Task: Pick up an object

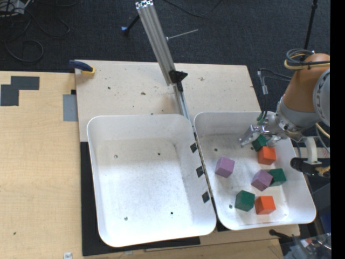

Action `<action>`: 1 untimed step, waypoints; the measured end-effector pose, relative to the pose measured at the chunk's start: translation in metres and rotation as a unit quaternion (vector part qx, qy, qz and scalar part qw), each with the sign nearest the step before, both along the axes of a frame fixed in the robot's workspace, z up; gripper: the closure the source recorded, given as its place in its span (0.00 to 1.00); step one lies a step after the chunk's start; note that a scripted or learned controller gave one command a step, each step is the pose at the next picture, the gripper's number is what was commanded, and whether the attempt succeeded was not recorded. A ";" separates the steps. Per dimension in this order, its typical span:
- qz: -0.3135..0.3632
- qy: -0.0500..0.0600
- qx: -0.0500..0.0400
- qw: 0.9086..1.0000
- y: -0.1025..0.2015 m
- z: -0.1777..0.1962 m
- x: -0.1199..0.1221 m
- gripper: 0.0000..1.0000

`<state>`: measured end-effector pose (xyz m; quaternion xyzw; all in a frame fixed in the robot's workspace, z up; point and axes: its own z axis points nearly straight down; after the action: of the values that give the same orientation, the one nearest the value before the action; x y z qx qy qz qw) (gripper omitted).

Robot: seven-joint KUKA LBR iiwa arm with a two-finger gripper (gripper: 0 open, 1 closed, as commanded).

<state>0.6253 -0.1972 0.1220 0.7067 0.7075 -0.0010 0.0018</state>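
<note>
My gripper [260,138] is low in the right bin [226,124], near its far right side. Its metal fingers [247,140] are spread open. A small green block [260,143] lies between and just under them, partly hidden by the gripper. An orange block [266,155] touches that green block on its near side. Further forward lie a purple block [225,167], a second purple block [262,179] against a green block [278,176], then another green block [244,200] beside an orange block [264,204].
The left bin [108,139] sits beside the right one, with a divider wall [198,161] between them. A slanted aluminium post [159,42] rises behind the bins. The grey and orange arm [304,93] overhangs the right bin's far right corner.
</note>
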 end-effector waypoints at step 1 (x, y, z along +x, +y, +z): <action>0.000 -0.008 -0.001 1.000 -0.001 -0.002 0.005 0.00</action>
<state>0.6301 -0.1981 0.1199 0.7067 0.7074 0.0039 0.0086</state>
